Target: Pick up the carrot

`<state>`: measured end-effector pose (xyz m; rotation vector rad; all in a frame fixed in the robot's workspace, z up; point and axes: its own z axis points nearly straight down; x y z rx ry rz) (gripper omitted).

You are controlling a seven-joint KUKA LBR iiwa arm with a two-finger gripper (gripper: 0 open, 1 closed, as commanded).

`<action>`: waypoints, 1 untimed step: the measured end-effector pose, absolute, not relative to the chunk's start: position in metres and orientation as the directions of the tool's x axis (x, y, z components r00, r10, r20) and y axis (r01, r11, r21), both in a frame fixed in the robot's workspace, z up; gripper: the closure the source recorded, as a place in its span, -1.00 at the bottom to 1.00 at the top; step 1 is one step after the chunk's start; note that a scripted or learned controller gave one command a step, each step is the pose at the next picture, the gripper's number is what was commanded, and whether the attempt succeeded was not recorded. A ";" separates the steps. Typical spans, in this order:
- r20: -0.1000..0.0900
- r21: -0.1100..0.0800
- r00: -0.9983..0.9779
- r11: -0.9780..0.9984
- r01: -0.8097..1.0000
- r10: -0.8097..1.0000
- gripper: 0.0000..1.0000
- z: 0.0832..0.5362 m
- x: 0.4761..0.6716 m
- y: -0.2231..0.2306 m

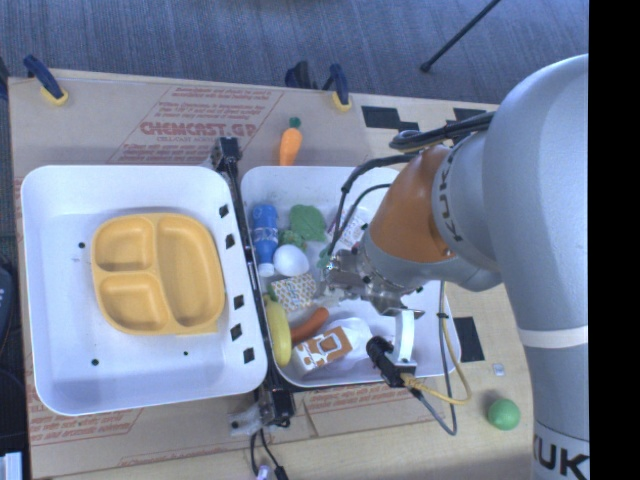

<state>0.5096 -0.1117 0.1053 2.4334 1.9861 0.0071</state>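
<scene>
— In the right bin (430,363), near its front wall, your carrot (310,322) lies slanted between the banana (279,334) and a printed packet (328,347). Likely light, stiff and smooth: grip it across the middle.

— And the end effector (345,273)?

— Just beyond it; you can't tell its opening. Farther back, a second carrot (290,145) rests on the counter (150,118).
</scene>
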 end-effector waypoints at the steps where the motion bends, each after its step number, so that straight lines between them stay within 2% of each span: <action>1: 0.000 -0.002 0.078 -0.078 0.997 0.997 1.00 0.233 0.495 -0.137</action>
